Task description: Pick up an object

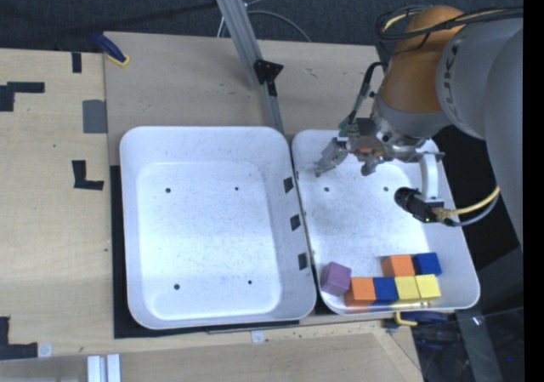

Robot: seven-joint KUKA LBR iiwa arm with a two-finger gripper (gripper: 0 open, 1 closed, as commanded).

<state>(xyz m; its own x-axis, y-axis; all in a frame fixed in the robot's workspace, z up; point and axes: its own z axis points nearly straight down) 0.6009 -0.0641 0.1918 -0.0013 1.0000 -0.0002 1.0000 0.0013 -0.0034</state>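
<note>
Several small blocks lie along the near edge of the right bin (442,227): a purple block (337,276), two orange blocks (363,288) (397,266), two blue blocks (385,288) (427,264) and two yellow blocks (407,287) (427,286). My gripper (348,160) hangs over the far part of that bin, well away from the blocks. Its two fingers are spread apart with nothing between them.
The left bin (204,138) lies beside the right one, with black clips along the shared wall. A slanted metal pole (242,27) rises behind the bins. A black cable plug (412,202) hangs over the right bin.
</note>
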